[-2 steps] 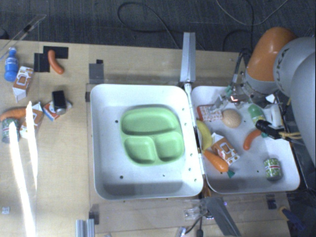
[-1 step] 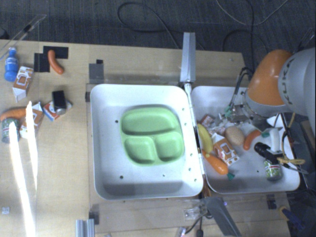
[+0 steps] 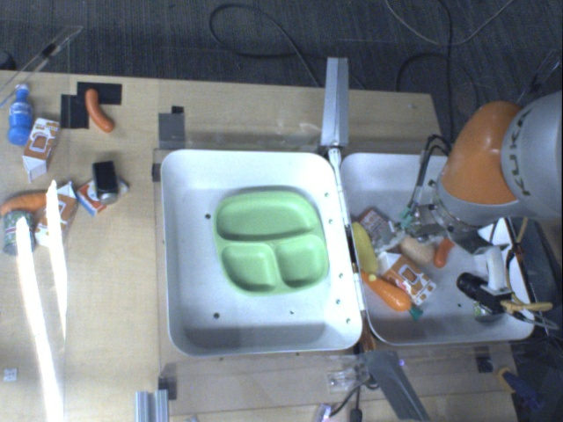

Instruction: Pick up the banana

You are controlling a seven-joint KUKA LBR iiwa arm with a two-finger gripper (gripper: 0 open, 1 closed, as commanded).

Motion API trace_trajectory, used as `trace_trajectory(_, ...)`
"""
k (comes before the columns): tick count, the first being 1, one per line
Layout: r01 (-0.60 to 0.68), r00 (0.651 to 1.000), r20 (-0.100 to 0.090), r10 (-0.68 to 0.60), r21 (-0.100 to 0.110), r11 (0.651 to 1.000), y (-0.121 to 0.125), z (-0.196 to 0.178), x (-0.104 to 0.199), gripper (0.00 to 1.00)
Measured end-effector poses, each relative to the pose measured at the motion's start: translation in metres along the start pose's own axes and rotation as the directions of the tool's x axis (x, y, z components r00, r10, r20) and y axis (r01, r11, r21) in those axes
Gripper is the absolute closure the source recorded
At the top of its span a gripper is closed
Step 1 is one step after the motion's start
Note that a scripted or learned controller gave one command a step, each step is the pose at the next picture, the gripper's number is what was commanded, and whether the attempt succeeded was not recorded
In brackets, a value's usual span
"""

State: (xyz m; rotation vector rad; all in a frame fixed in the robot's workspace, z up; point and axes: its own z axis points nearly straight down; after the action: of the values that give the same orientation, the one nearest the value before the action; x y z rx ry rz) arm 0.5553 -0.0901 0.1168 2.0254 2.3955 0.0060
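The yellow banana (image 3: pixel 363 247) lies in the right bin (image 3: pixel 387 176), along its left wall, pointing from back to front. An orange carrot-like piece (image 3: pixel 388 294) rests just in front of the banana's near end. My gripper (image 3: pixel 424 225) hangs low over the middle of the right bin, to the right of the banana and apart from it, above a pile of small items. The grey arm with its orange band (image 3: pixel 479 161) covers much of the gripper from above.
Beside the gripper lie a snack packet (image 3: pixel 376 225), a red-white carton (image 3: pixel 412 279) and a small sausage (image 3: pixel 442 252). The left bin (image 3: pixel 185 262) holds a green divided tray (image 3: pixel 268 238). Loose items, among them a bottle (image 3: pixel 19 112) and a sausage (image 3: pixel 99 111), lie on the bench at far left.
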Motion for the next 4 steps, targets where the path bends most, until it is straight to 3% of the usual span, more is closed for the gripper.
trace_trajectory(1,0.088,0.996,0.002,-0.088,-0.005,0.996,0.043,0.028,-0.016,0.00)
trace_trajectory(2,-0.128,0.992,0.002,0.128,-0.006,0.992,-0.031,0.026,0.001,0.00)
trace_trajectory(3,-0.107,0.994,0.003,0.108,-0.013,0.994,-0.054,0.027,-0.001,0.00)
trace_trajectory(4,-0.236,0.972,0.000,0.236,0.002,0.972,-0.008,-0.013,0.008,0.00)
